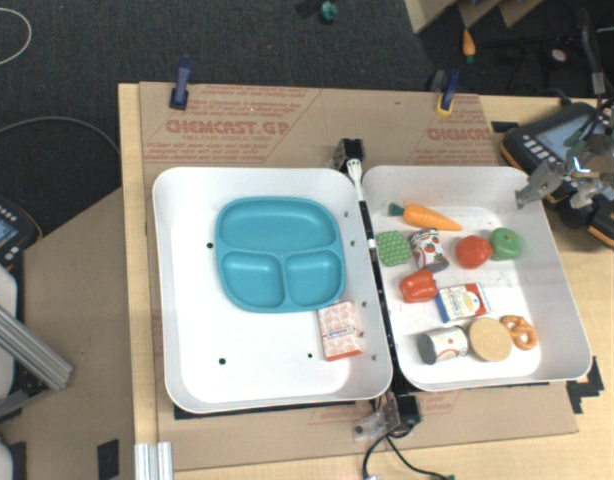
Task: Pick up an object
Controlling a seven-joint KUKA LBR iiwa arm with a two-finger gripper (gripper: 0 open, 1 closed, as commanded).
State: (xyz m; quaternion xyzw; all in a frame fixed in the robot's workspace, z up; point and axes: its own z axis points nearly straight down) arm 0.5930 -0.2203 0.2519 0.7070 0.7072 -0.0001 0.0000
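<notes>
Two shallow white bins (177,268) were set side by side on a brown board. The left one held a teal divided plate (279,253) of smooth plastic and a small printed packet (339,330) lying just beside the plate's lower right corner. The right one held the likelier targets, bunched together: an orange carrot (427,216), a green textured square (392,248), a small printed can (427,249), a red tomato (473,252), a round green fruit (506,242), a red pepper (418,287), a flat carton (458,302), a tipped cup (444,344), a round tan biscuit (490,339) and a pretzel (520,331). The gripper (562,173) was seen at the right edge, above the right bin's far corner and well apart from the items; whether it was open or closed could not be told. Nothing had yet been lifted. A clean pick would probably be served by choosing an item with free space on two sides, such as the carrot or the packet, and by descending straight over its middle. The rounded, glossy pieces were judged likely to slip or roll.
</notes>
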